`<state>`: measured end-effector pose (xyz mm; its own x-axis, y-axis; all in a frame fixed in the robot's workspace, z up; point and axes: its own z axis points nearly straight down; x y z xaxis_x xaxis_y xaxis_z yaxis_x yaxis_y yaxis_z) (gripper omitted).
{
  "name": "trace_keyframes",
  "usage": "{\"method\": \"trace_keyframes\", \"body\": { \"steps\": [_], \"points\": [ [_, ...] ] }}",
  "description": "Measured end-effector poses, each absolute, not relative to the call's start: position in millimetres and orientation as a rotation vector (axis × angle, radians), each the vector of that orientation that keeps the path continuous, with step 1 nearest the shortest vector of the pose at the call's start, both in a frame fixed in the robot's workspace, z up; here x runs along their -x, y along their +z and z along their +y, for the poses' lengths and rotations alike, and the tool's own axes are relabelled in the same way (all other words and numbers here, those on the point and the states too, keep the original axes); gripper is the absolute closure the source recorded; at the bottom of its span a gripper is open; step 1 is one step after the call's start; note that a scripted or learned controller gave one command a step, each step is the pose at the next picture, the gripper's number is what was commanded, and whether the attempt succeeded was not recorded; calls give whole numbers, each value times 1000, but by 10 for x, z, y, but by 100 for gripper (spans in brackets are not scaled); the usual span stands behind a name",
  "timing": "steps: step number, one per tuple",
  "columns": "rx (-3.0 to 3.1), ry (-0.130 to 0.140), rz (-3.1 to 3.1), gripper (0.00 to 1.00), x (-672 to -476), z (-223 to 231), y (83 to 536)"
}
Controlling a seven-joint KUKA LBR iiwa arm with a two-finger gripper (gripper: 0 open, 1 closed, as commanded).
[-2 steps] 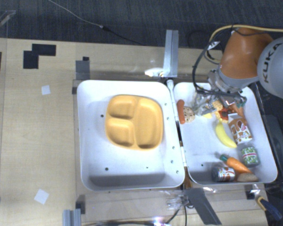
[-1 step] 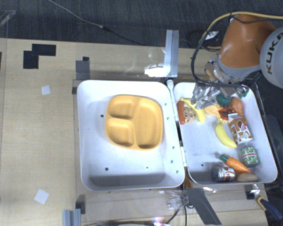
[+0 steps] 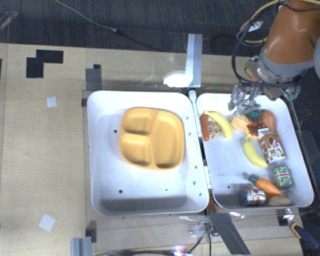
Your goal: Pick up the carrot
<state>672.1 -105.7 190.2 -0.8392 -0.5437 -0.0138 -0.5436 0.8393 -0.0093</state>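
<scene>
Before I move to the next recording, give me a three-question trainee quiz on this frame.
1. True or false: the carrot lies in the left bin.
2. What sits in the left bin? A) a can B) a yellow tray C) a banana
3. Fill in: the gripper hovers at the ____ end of the right bin, away from the carrot.

Key:
1. False; it lies in the right bin, near the front wall, beside a can.
2. B
3. far
</scene>
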Motion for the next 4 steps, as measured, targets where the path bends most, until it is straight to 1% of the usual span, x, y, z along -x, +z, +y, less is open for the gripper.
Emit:
{"method": "trace_keyframes", "body": {
  "steps": [1,2,3,4],
  "points": [
    [1196,-15,2882,100,-6745,-876,1044],
    [1015,-8,2957,100,-6721,-1344,1488],
    [782,-1,3029,100,-6393,-691,1892],
    [1207,-3,2887,100,-6576,-540,1879]
  ]
}}
